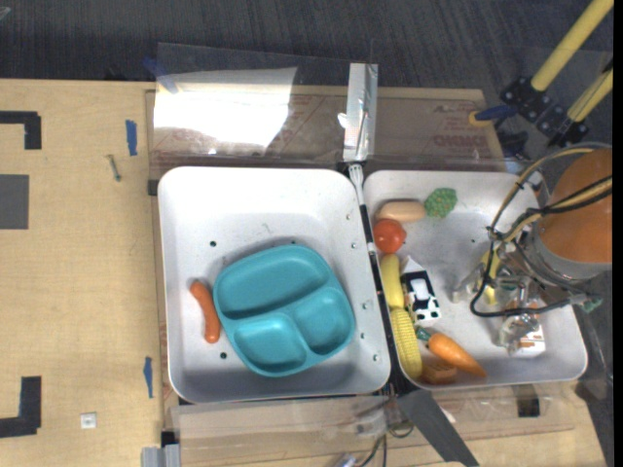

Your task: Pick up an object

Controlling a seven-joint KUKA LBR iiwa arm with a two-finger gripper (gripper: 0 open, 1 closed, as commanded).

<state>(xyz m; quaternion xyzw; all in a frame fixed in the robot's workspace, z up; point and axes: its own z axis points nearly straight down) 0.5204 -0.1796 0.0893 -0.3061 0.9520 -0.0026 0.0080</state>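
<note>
The right bin (458,241) holds several toy foods. A tan bread roll (401,210) and a green broccoli piece (441,201) lie at its back. A red tomato (389,234) sits just below the roll. A yellow corn cob (399,314) lies along the left wall, with a black and white item (421,297) beside it. An orange carrot (453,353) rests at the front. My gripper (519,327) hangs low over the bin's right side, wrapped in cables, apart from all the foods, with bare bin floor under it.
The left bin (185,212) carries a teal divided plate (282,307) and an orange sausage (206,311) by its left wall. A clear plastic sheet (229,115) lies behind the bins. The arm's orange band (582,212) overhangs the right bin's right rim.
</note>
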